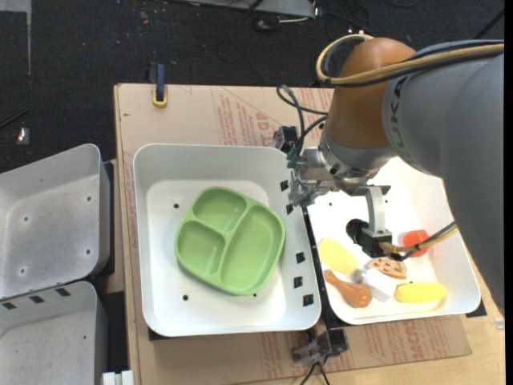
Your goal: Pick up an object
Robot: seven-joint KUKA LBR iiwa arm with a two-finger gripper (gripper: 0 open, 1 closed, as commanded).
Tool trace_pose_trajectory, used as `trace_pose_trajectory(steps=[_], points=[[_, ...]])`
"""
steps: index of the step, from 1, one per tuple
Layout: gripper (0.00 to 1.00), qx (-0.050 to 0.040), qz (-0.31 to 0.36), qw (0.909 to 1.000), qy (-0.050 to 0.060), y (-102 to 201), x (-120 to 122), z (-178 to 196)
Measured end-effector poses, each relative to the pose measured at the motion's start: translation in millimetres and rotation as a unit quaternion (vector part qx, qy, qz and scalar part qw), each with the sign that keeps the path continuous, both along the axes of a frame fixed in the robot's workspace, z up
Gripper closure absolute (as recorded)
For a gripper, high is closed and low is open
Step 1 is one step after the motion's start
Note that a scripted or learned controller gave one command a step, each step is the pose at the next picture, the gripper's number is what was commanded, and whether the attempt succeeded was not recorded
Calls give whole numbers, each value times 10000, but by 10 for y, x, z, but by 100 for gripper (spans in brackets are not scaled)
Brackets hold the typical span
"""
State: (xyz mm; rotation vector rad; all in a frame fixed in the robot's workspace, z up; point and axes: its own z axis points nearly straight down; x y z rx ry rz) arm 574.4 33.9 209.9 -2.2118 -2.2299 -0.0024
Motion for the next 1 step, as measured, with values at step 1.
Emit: trace_pose_trajectory(steps=[1], points=[[100, 5, 4, 10000, -12, 583, 36, 207]])
